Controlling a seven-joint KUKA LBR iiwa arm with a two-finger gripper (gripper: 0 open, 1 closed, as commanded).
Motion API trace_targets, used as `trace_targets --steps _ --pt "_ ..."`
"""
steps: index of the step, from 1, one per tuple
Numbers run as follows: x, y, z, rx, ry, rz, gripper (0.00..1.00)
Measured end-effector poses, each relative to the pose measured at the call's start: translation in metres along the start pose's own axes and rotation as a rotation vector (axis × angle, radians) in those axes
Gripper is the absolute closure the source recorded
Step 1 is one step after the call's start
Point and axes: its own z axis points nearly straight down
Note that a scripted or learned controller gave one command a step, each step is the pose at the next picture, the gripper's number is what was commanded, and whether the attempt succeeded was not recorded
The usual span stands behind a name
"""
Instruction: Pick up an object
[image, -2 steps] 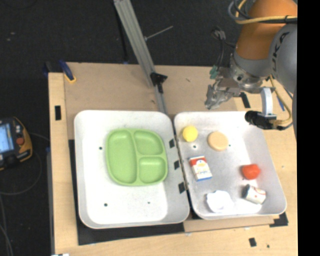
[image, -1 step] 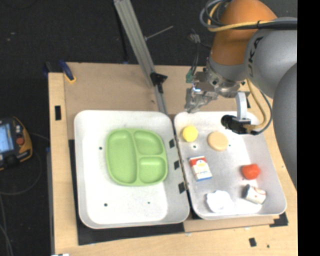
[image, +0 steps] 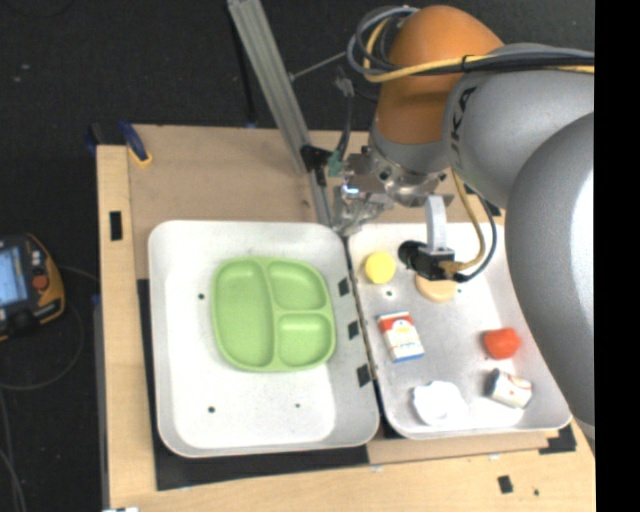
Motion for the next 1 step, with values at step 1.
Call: trace_targets --steps 1 --pt "0.0440 -0.0008 -0.0012 -0.003 0.000 0.001 1.00"
